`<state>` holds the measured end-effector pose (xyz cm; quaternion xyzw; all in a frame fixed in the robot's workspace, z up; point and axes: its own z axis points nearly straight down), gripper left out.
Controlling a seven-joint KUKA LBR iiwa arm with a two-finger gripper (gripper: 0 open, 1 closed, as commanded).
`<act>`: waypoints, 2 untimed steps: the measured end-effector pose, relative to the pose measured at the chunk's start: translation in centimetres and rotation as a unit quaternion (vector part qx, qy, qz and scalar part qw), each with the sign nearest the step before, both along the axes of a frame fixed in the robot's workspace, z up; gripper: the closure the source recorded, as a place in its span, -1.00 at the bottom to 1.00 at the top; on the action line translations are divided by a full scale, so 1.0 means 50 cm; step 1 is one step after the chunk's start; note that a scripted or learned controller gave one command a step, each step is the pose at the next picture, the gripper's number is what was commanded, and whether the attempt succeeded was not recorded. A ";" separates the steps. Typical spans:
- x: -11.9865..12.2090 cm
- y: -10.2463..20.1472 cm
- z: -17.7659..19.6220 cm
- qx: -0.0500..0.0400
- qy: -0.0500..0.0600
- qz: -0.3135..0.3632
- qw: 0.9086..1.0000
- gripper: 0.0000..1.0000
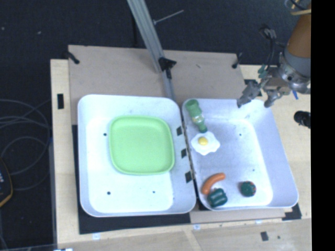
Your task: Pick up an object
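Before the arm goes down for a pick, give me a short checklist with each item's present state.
1. Claw free of any object: ok, nothing sits between its spread fingers.
2. Claw above the bin with the objects: ok, it hangs over the far right corner of the right bin.
3. Claw lined up over a target: not ok, the green bottle, fried egg, sausage, green pepper and dark round piece all lie away from it.
4. Targets apart from each other: not ok for sausage and pepper, which touch.
5. Left bin contents: a green plate, ok.
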<state>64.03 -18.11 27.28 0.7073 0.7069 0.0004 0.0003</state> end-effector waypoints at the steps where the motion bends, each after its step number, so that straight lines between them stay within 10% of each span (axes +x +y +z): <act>1: 0.008 0.001 -0.123 0.000 0.003 0.000 1.000 -1.00; 2: -0.008 -0.014 -0.221 0.000 0.002 0.000 1.000 -1.00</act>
